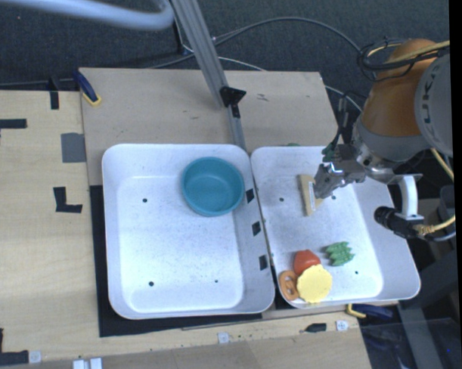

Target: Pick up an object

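Two white bins sit side by side: the left bin (pixel 135 244) and the right bin (pixel 369 236). One blue bowl (pixel 212 186), one tan stick (pixel 307 195), one green toy (pixel 339 252), one red piece (pixel 306 259), one yellow piece (pixel 315 284), one orange piece (pixel 287 285).

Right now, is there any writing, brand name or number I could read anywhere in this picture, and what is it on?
"UK": dark letters on the grey arm, cut off by the picture's edge, likely part of a longer brand name.
No other text: the two white bins, blue bowl and bench carry none.
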